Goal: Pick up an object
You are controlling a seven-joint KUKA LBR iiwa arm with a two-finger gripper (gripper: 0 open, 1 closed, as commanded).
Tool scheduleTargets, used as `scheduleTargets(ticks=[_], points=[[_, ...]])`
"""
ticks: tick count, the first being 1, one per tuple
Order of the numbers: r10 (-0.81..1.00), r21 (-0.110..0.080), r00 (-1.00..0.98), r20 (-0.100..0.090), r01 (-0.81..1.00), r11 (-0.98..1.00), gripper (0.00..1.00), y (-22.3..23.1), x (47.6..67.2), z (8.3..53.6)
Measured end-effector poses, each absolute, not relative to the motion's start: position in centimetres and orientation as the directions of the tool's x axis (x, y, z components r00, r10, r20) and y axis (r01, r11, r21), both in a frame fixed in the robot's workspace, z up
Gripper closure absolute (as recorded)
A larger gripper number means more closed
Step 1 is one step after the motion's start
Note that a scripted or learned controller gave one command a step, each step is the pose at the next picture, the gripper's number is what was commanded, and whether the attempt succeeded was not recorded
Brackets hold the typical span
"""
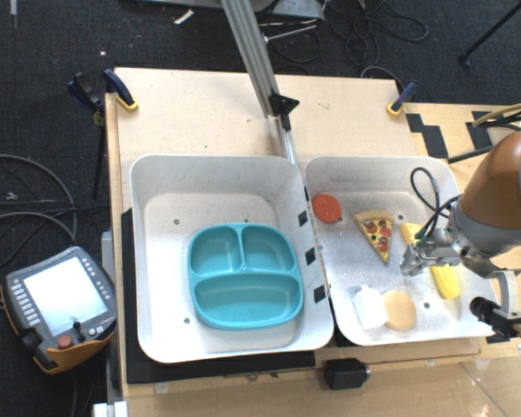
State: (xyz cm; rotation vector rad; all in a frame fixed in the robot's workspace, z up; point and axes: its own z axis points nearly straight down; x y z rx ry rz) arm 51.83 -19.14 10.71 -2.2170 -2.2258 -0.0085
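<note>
While the arm reaches in from the 3 o'clock edge, things lie like this:

Arm: grey with an orange band (502, 181), bent down over the right bin's 3 o'clock side.
Gripper (419, 259): low inside the right bin, between the pizza slice and the corn cob; whether it is wide, narrow or holding anything I cannot tell, since the tips are too small and blurred.
Right bin (347, 168): white, shallow, touching the left bin along their shared wall.
Pizza slice (376, 233): toy wedge near the bin's centre, tip pointing toward 5 o'clock, just beside the gripper at its 9 o'clock.
Red disc (327, 208): round, at 10 o'clock in the right bin, near the shared wall, apart from the pizza.
Corn cob (446, 281): yellow, at 4 o'clock from the gripper, very near it.
Yellow piece (410, 233): small, at 12 o'clock from the gripper, partly hidden.
White block (368, 307): at 6 o'clock in the right bin, touching the tan round.
Tan round (400, 309): just beside the white block, at its 3 o'clock.
Left bin (156, 189): white, with a blue tray inside.
Blue tray (243, 274): three compartments, lying flat near the bin's centre.
Handheld controller (61, 307): on the floor at 9 o'clock from the bench.
</note>
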Motion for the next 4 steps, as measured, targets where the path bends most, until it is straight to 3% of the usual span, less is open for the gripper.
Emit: scheduleTargets(ticks=[2, 4], points=[[1.0, 0.006, -0.003, -0.003, 1.0, 0.003, 1.0, -19.9, 52.2, 21.7], [1.0, 0.002, -0.009, 0.002, 1.0, 0.009, 1.0, -9.8, 53.3, 23.6]])
